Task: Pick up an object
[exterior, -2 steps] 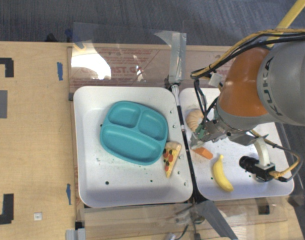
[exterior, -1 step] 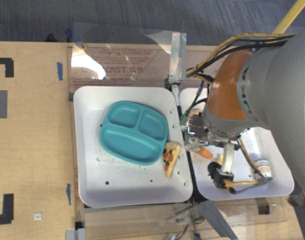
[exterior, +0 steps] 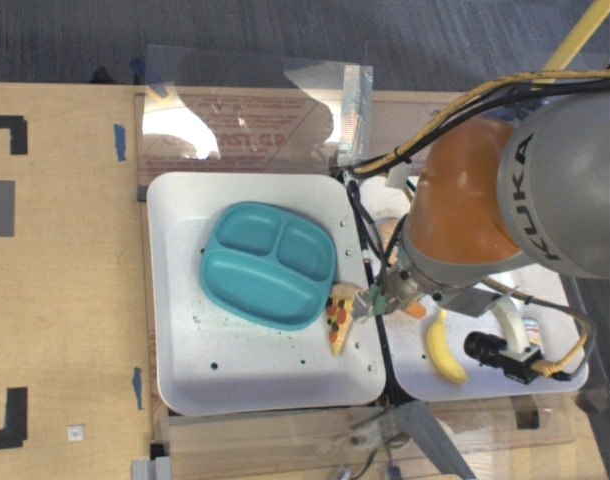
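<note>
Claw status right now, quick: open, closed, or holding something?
Claw: cannot be told. It sits low at the divider between the two bins, right beside the pizza slice toy, with the arm covering it from above.

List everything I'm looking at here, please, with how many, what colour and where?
Bins: two, white, side by side on the bench.
Divided plate: one, teal, middle of the left bin.
Pizza slice toy: one, yellow with red and dark spots, left bin, by its right wall.
Banana: one, yellow, right bin.
Orange piece: one, small, right bin; kind unclear.
Arm: one, grey with orange band, over the right bin.
Gripper: one, above the wall between the bins.
</note>
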Motion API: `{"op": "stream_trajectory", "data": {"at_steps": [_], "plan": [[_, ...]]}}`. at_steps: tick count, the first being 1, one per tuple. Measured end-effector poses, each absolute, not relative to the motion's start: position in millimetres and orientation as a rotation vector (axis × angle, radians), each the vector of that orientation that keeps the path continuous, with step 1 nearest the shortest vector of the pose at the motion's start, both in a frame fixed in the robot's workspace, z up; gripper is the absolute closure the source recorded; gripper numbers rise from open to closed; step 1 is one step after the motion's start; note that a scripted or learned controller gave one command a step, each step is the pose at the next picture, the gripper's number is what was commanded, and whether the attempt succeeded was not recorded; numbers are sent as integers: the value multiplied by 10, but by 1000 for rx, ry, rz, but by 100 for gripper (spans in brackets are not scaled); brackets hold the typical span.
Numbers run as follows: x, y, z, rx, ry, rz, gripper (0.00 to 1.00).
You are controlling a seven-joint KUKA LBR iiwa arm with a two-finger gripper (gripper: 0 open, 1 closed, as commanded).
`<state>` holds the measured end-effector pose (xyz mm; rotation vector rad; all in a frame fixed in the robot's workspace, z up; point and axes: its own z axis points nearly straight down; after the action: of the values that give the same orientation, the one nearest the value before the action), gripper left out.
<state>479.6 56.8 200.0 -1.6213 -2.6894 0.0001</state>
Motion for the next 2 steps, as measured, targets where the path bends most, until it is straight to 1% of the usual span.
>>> {"op": "stream_trajectory", "data": {"at_steps": [1,2], "plan": [[4785,1122,1916,-2301,-2137,3,100],[4783,1395,1812,-2728,-1556,5,100]]}}
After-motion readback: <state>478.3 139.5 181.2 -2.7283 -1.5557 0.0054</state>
